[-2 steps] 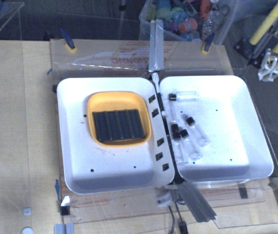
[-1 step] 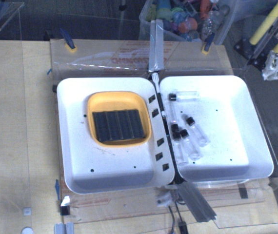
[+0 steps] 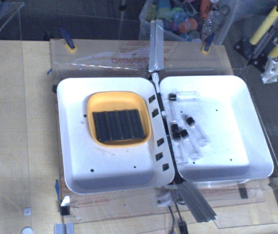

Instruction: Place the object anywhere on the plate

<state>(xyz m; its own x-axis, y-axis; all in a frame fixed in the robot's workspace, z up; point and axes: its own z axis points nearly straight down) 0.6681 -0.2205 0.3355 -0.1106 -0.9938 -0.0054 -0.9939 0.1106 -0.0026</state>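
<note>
The gripper (image 3: 277,65) hangs at the far right, off beyond the right bin (image 3: 236,126) and above the dark floor rather than over the bench (image 3: 17,130). From here it is a pale, silvery lump cut off by the edge, and I cannot tell whether it is open or closed. Nothing shows in its grasp. Just above it runs a yellow bar (image 3: 268,19) on dark fittings.

Well apart from it, in the left half of the right bin, lie a few small clear tubes with black caps. One tube (image 3: 184,96) lies alone near the back wall, its cap pointing toward the divider (image 3: 159,126). The other tubes (image 3: 190,133) sit in a loose cluster nearer the middle, close to the divider, some touching; how many there are I cannot quite count.

The plate (image 3: 117,97) is in the left bin (image 3: 75,165), a yellow dish with rounded corners, set a little toward the back. A dark ribbed slab (image 3: 118,124) lies flat inside it. None of the tubes is on the plate.

Behind the bins stands a clear box of coloured toys (image 3: 188,9), and two blue clamps (image 3: 69,44) hold a plastic sheet at the back.
</note>
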